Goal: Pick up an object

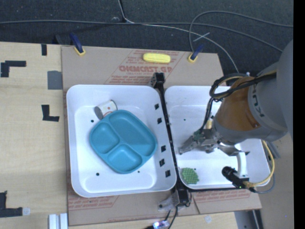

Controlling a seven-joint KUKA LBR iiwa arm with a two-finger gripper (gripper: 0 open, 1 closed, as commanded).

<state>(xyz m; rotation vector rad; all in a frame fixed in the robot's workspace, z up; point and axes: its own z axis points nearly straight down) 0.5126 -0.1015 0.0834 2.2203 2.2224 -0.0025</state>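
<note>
The green object lies on the floor of the right bin, close to that bin's near edge and near its left wall. I see the gripper low inside the same bin, toward the left wall, above and apart from the green object. From this slant I cannot tell how the gripper is set, and I see nothing in its grasp. The arm comes in over the right bin's right side, its orange band just above the wrist.

In the left bin I see a blue tray with three compartments lying flat in the middle, and a small cup on its side touching the tray's far-left edge. A yellow object rests on the cardboard beyond the bins' far edges.
</note>
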